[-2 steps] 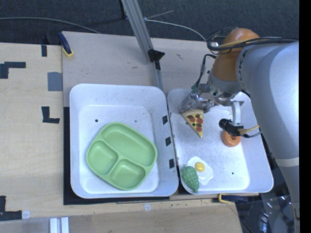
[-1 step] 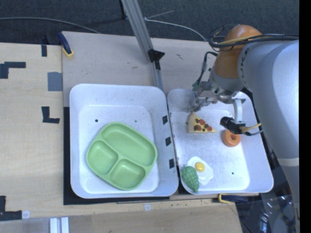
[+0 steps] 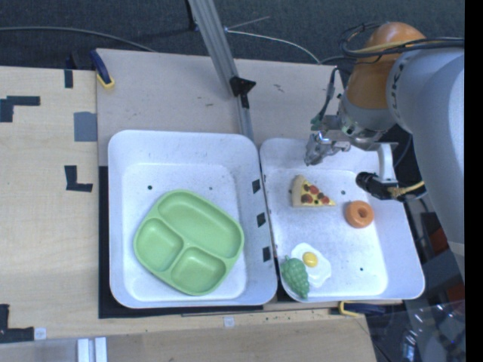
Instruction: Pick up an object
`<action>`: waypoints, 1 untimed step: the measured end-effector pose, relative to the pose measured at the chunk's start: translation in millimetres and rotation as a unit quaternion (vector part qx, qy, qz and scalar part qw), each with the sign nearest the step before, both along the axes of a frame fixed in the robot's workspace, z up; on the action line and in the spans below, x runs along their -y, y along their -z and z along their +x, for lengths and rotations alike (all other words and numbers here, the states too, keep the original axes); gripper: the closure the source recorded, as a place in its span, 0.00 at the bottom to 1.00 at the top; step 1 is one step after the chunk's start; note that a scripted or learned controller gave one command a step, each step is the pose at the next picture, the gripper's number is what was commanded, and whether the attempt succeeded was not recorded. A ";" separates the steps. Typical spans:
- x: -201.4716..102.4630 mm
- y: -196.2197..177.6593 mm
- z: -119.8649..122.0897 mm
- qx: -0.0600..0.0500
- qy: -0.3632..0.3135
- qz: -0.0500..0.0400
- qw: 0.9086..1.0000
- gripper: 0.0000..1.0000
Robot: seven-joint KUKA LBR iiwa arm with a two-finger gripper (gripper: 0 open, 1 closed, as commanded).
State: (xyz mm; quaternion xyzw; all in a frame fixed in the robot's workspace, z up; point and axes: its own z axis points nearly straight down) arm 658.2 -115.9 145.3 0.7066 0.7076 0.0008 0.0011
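The arm reaches in from the right, gripper [image 3: 315, 155] pointing down over the right bin's [image 3: 392, 270] far edge, above the pizza slice [image 3: 309, 193]. Can't tell the fingers' spread; nothing visibly held.

Pincer [image 3: 315, 154] hovers above pizza slice [image 3: 309, 193] in right bin [image 3: 392, 274].

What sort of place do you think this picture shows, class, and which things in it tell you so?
Most likely a robot lab test bench, not a kitchen: a grey robot arm reaches over two white bins, the food is toys such as a pizza slice and donut, and cables trail behind.
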 end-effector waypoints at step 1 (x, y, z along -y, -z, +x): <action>-6.1 -62.6 0.4 0.002 0.000 0.000 1.000 1.00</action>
